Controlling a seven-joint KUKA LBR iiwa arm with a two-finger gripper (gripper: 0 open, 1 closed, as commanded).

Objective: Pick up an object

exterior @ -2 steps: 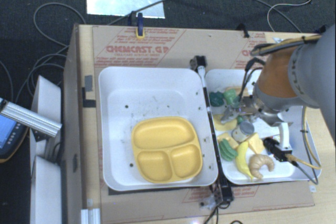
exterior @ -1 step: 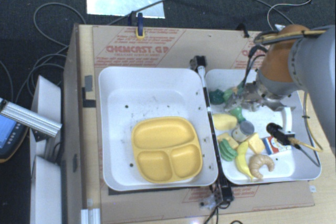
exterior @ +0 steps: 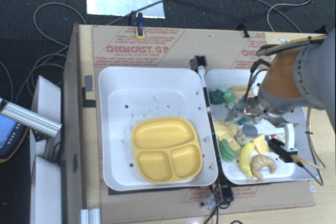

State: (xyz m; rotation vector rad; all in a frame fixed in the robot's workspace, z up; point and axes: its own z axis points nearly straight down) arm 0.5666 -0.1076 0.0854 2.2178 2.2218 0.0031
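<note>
several toys (exterior: 247, 152) just below claw (exterior: 242, 113)

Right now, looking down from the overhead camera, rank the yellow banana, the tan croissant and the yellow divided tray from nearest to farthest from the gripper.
From the gripper:
1. Yellow banana, right bin, just below it.
2. Tan croissant, right bin's front, slightly farther.
3. Yellow divided tray, left bin, farthest.

Both bins, left (exterior: 113, 113) and right (exterior: 283, 178), look like smooth matt white plastic. The yellow divided tray (exterior: 167, 148), at 5 o'clock in the left bin, is smooth, faintly glossy plastic. The worktop (exterior: 173, 44) is covered in printed brown paper. The croissant (exterior: 264, 164) looks glossy.
</note>
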